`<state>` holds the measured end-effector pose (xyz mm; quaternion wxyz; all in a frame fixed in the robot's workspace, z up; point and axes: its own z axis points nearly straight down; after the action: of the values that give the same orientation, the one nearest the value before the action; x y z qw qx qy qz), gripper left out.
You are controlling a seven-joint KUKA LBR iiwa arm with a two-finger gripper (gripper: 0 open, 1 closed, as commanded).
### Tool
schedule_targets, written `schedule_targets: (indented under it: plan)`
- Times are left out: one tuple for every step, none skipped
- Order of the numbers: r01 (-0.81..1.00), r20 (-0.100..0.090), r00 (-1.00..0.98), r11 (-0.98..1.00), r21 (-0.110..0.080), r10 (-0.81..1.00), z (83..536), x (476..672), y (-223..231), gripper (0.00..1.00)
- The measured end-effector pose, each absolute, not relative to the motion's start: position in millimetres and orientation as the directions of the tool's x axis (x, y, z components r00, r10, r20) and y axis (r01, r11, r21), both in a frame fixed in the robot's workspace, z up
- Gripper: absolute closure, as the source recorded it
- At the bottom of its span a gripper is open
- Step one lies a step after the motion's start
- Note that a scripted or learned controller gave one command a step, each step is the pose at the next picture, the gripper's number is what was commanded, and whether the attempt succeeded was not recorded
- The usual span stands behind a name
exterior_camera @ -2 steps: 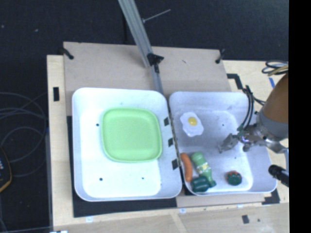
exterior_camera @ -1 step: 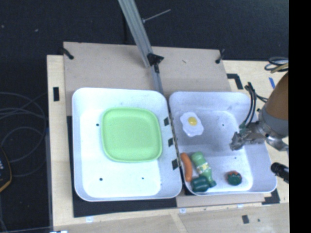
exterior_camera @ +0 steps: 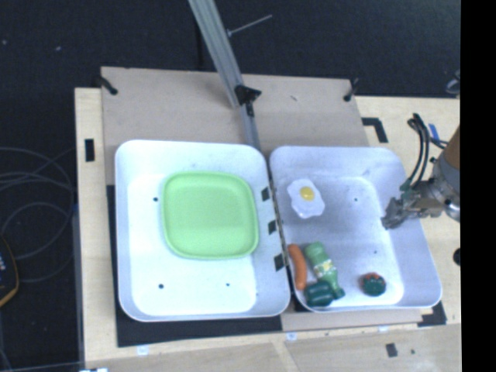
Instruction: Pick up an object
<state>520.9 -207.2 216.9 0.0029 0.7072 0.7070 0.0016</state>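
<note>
Gripper (exterior_camera: 394, 212) at right bin (exterior_camera: 411, 242) rim, grip unreadable, cannot tell | fried egg (exterior_camera: 306, 198) nearest | approach from above, centre over it, then descend

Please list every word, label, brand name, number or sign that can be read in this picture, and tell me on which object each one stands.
No text can be read anywhere in this view.
green bottle: a pale label patch on it, too small and blurred to read.
green plate, fried egg toy, carrot, both white bins: plain, no print visible.
</note>
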Motion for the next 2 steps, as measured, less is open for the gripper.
schedule_targets:
  plan:
    - [1.000, -0.002, 0.000, 0.000, 0.005, 1.000, 269.4, 521.9, -207.8, 1.00]
    - [1.000, 0.000, -0.003, 0.003, 0.000, 1.000, 256.8, 538.6, -163.8, 1.00]
